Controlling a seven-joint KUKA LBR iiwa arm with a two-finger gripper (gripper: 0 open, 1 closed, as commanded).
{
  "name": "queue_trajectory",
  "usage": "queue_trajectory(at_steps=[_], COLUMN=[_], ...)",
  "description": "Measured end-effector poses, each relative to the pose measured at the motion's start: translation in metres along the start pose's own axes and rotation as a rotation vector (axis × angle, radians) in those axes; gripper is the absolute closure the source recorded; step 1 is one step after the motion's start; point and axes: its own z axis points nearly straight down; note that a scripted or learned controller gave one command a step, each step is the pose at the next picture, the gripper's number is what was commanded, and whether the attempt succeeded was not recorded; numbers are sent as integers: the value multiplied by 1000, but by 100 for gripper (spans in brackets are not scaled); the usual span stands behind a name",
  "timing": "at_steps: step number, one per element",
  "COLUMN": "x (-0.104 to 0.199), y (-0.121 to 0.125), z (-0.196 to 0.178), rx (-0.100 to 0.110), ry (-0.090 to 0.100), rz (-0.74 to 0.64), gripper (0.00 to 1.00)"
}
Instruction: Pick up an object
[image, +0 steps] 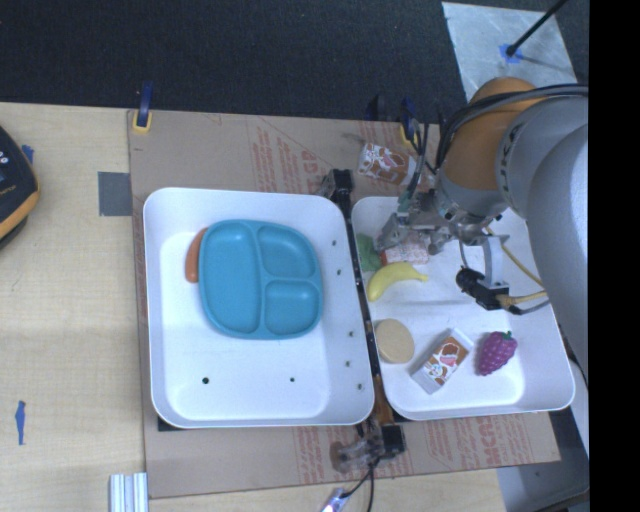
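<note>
The tabletop (70, 300) carries two white bins side by side. The left bin (250, 385) holds a blue divided plate (262, 278), with something orange (191, 257) peeking out from under the plate's left edge. The right bin (535, 385) holds the smaller things: a yellow banana (393, 279) near its upper left, a green piece (369, 254) just beside the banana, a round tan cookie (394, 341) below it, a small printed box (441, 361) and a purple bunch of grapes (495, 351) further right.

The grey arm (545, 170) reaches in from the right, and its end effector (410, 238) sits low over the bin's upper left, just above the banana. Whether it is open or closed I cannot tell.

The banana looks like the likely target. It lies close to the bin wall and the green piece, so the end effector could catch the wall or the green piece, or the curved banana could slip out.
</note>
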Motion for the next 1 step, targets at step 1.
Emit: queue_trajectory(at_steps=[1], x=[4], y=[0], z=[0], rx=[1], ry=[0], rz=[-1], gripper=[0])
